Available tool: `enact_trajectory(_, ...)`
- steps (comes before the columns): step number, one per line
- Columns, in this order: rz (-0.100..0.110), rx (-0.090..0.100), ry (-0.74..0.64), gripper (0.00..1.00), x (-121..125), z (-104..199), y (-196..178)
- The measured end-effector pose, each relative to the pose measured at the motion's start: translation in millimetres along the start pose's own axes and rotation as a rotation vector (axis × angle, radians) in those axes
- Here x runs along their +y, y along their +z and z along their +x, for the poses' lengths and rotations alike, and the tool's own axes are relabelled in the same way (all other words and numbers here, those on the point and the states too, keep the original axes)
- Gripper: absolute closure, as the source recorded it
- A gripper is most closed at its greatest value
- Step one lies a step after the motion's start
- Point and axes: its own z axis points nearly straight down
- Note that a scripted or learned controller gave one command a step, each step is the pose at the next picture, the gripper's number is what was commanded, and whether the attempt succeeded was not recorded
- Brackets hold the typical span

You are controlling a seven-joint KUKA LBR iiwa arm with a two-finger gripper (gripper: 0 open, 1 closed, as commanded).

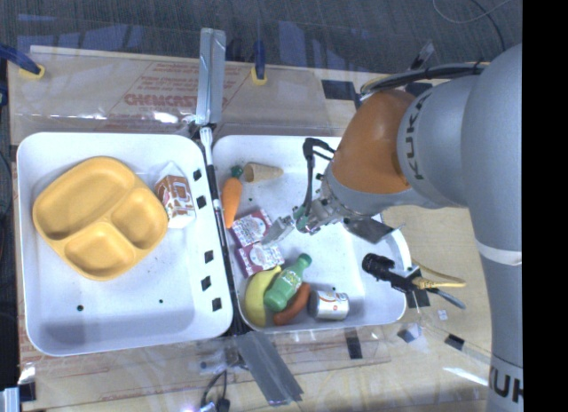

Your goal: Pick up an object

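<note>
Jaws state unclear, hovering at top edge of maroon packet, right bin.

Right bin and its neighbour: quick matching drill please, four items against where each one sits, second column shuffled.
Items:
1. yellow divided tray
2. carrot
3. green bottle
4. silver can

Places:
A. lying over the banana
B. near the right bin's front wall
C. left bin
D. right bin, against its left wall

Pairs: 1-C, 2-D, 3-A, 4-B
</note>
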Motion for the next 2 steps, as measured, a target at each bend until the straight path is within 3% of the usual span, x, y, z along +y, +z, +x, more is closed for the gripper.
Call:
enact_trajectory(1, -0.006, -0.002, 0.107, 0.00, 8, 7, 29)
enact_trajectory(2, -0.003, -0.002, 0.068, 0.00, 56, 20, -67)
